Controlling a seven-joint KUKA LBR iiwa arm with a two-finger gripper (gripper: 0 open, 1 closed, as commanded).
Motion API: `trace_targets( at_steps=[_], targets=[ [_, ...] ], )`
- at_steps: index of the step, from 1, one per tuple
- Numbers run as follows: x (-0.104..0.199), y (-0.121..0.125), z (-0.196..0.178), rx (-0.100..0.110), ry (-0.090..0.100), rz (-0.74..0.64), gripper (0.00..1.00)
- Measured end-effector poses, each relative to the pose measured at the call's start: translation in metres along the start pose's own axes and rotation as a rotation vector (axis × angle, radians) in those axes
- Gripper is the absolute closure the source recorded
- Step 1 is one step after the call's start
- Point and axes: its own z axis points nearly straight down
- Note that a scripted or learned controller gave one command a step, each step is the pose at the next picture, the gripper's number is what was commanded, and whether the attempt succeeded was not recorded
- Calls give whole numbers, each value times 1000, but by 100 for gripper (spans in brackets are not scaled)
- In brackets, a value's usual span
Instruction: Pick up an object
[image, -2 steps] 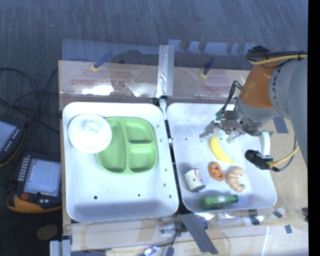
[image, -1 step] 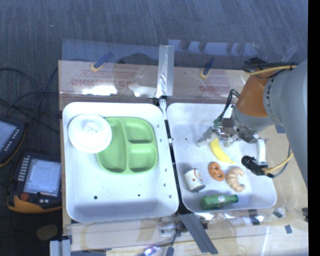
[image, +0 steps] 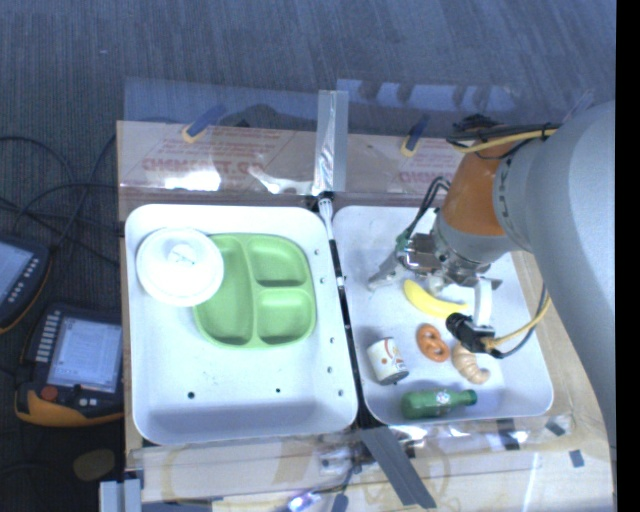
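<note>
The right bin (image: 520, 385) holds a yellow banana (image: 424, 297), an orange pretzel-shaped piece (image: 432, 342), a small white cup (image: 386, 361) on its side, a green bottle (image: 438, 401) lying flat, and a tan pastry-like piece (image: 472, 363). My gripper (image: 418, 262) hangs low over the upper part of this bin, just above and beside the banana's upper end. The wrist and its cables hide the gripper's tips. Nothing is visibly held.
The left bin (image: 170, 400) carries a green divided tray (image: 255, 288) and a white round dish (image: 180, 264) at its upper left. A metal divider (image: 340, 300) separates the bins. The grey arm (image: 580, 230) covers the right bin's right side.
</note>
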Motion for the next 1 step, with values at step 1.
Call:
trace_targets(
  at_steps=[1],
  targets=[
    [0, 1, -10, -1, 2, 0, 100]
  ],
)
